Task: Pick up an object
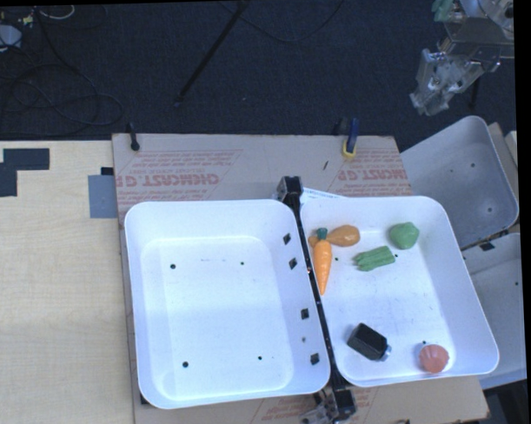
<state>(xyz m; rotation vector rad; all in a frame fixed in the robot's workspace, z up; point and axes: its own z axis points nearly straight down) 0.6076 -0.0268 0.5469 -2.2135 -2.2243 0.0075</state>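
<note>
Taking the black divider [308, 275] between the two bins as the landmark, the left bin [145, 254] on the desk [51, 284] lies to its left and carries nothing to pick, so the work all sits on the other side. Just right of the divider, touching or nearly touching it, a toy carrot [322, 264] lies lengthwise, with an orange rounded piece [344, 236] at its upper end. Further right of the divider in the right bin [463, 269] come a green oblong piece [374, 259] and, beyond it, a rounder green piece [405, 236]. Below these, near the bin's front, a black block [368, 342] rests at a tilt, and a pinkish ball [433, 358] sits close to the front right corner. Far up and to the right of the divider, well apart from every object, the end effector [435, 92] hangs over the dark floor; whether it is spread or pressed together I cannot tell, and nothing is visibly between its fingers. So I judge the pick has not begun: approach, descent and grasp all remain. The carrot's closeness to the divider may hinder a grasp; the black block and ball look freer.
</note>
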